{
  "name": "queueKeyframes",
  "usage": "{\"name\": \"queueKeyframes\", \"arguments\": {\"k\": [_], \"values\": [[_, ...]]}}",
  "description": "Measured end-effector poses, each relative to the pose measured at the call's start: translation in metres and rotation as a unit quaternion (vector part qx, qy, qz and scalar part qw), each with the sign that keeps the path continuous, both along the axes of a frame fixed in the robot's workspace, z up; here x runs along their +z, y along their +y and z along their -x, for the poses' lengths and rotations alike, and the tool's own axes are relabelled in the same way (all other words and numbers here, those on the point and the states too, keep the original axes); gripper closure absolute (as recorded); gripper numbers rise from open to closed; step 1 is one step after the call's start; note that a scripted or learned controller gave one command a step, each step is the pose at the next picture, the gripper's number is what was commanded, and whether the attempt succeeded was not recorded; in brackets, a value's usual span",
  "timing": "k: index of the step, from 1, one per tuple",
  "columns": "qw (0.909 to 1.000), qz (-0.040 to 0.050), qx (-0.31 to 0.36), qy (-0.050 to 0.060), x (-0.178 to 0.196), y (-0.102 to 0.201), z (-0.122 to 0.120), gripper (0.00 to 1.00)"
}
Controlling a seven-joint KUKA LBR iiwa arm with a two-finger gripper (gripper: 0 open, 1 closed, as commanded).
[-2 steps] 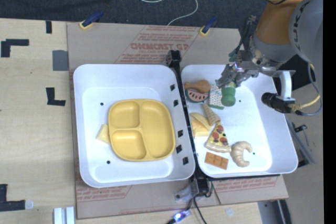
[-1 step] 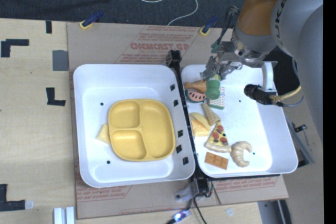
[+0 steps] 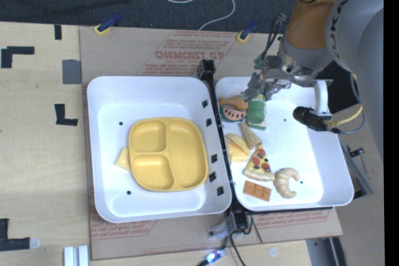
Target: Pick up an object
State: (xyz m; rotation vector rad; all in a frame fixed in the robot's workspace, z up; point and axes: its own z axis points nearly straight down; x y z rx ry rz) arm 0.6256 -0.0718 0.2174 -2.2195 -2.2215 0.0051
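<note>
The end effector (image 3: pixel 259 91) was seen low over the upper left part of the right bin (image 3: pixel 324 162), just above a green toy item (image 3: pixel 256 113). Whether its fingers were open or closed could not be told, because they were small, dark and partly hidden by the wrist. No object was clearly seen between them.

The green item was placed beside a watermelon slice (image 3: pixel 234 113), with an orange piece (image 3: pixel 229 101) partly hidden behind it. Lower in the same bin a cone (image 3: pixel 250 133), a pizza slice (image 3: pixel 258 163), a croissant (image 3: pixel 286 181) and a brown cracker (image 3: pixel 257 190) were seen.

In the left bin (image 3: pixel 103 134) a yellow divided plate (image 3: pixel 168 154) was placed, and a pale yellow piece (image 3: pixel 122 159) was partly covered by its left edge.

The upper arm was cut off at the right border.
</note>
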Motion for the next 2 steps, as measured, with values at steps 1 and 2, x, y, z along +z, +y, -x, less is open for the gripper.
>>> {"name": "queueKeyframes", "arguments": {"k": [1, 2], "values": [[1.0000, -0.0001, 0.000, -0.001, 0.000, 0.004, -0.006, 1.00], [1.0000, -0.0009, 0.000, -0.001, 0.009, 0.015, -0.007, 1.00]]}}
